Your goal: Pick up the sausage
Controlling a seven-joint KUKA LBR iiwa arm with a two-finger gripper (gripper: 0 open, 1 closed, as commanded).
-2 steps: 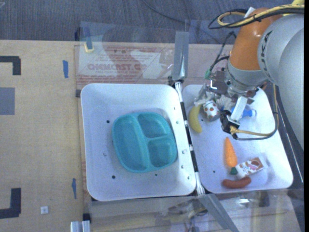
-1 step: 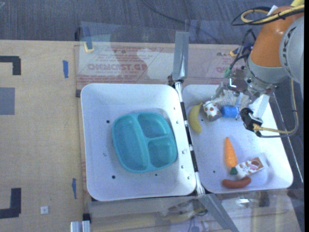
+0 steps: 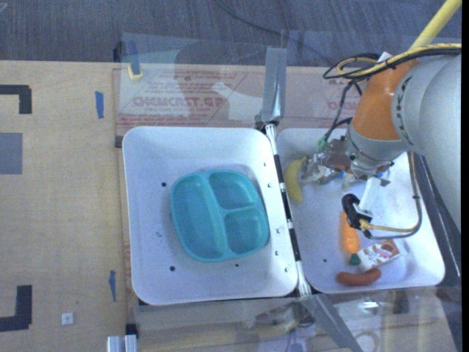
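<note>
Lying near right bin's front edge: sausage (image 3: 358,276); back panel lettering illegible.

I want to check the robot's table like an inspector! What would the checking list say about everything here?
Surface: wooden bench bearing two white bins, left bin and right bin.
Job's things: sausage lying at the right bin's near edge.
Clutter: teal divided plate in the left bin; banana, carrot and small packet in the right.
Gripper: gripper over the right bin near the banana, far from the sausage.
Cables: black cable looping from the wrist.
Surroundings: grey floor.
</note>
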